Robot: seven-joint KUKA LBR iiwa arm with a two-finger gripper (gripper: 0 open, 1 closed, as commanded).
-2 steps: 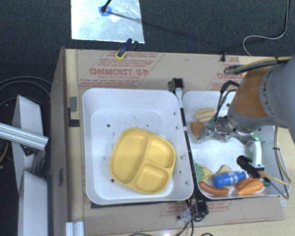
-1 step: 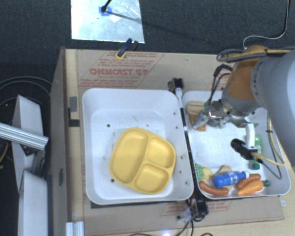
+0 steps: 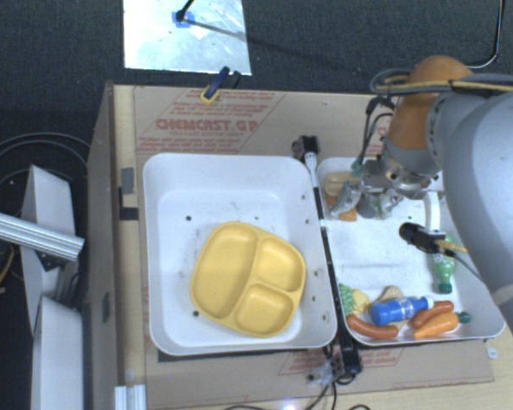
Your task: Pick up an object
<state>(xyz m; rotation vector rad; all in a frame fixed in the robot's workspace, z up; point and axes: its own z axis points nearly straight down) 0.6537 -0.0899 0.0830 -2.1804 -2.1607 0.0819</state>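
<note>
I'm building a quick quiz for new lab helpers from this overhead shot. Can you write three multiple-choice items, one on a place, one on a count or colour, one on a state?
1. Where does the yellow tray lie?
A. In the left bin
B. In the right bin
C. On the floor

2. How many compartments does that tray have?
A. One
B. Three
C. Six

3. Where is the claw now?
A. Over the left bin
B. Low at the far end of the right bin
C. Above the foil sheet

Key: 1 A, it rests on the left bin floor. 2 B, two ridges split it into three. 3 B, it hangs over the right bin, away from the toys heaped at the near end.
</note>
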